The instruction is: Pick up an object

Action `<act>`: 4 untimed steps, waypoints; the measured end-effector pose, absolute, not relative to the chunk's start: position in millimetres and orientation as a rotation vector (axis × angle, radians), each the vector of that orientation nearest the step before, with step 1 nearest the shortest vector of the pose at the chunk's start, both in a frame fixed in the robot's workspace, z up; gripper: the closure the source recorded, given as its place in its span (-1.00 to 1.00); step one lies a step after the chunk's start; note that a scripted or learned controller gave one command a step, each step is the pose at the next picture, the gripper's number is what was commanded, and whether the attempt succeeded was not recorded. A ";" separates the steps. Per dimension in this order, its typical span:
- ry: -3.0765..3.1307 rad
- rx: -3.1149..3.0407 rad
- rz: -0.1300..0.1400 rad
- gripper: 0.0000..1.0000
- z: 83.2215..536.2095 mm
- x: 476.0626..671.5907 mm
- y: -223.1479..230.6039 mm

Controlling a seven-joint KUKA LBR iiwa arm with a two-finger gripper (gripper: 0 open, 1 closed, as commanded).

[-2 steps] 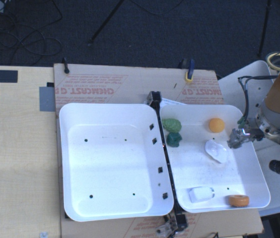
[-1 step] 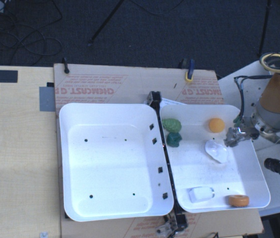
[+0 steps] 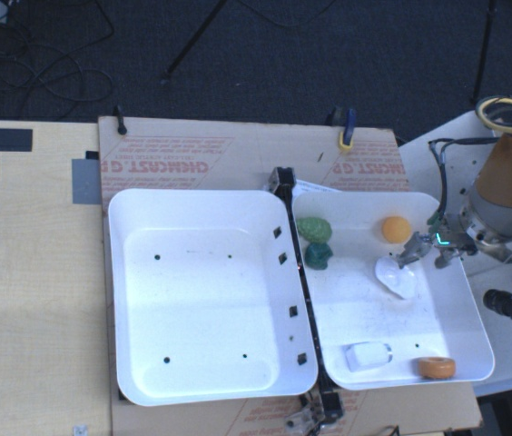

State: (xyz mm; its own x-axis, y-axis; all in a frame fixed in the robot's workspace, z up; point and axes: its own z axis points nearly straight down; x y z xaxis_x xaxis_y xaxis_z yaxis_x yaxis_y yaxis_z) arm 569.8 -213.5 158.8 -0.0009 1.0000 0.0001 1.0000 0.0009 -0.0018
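The fingers of the gripper [image 3: 419, 251] stand slightly apart with nothing between them, poised just above a white heart-shaped piece [image 3: 396, 278] in the right bin [image 3: 474, 334] — the likeliest target. To take it well, I'd centre over its thicker middle, drop straight down, then close — well away from the orange ball [image 3: 396, 229].

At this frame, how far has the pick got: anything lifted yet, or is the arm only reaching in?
Nothing looks lifted. The orange ball, green lump, teal lump, white piece, white block and orange ring all lie in the right bin. In hand: the tool sits low beside the ball, just above the white piece. Left: grasping and lifting one.
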 end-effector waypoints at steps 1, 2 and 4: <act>-2.229 -2.224 -0.005 -1.00 242.7 584.8 -214.0; -2.226 -2.221 -0.002 -1.00 284.4 582.6 -214.0; -2.220 -2.219 0.003 1.00 280.7 520.3 -214.3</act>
State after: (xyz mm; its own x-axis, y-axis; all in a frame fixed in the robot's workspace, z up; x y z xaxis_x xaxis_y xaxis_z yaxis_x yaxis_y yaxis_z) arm 520.3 -214.3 280.7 -0.0002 1.0000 0.0008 1.0000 0.0002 -0.0034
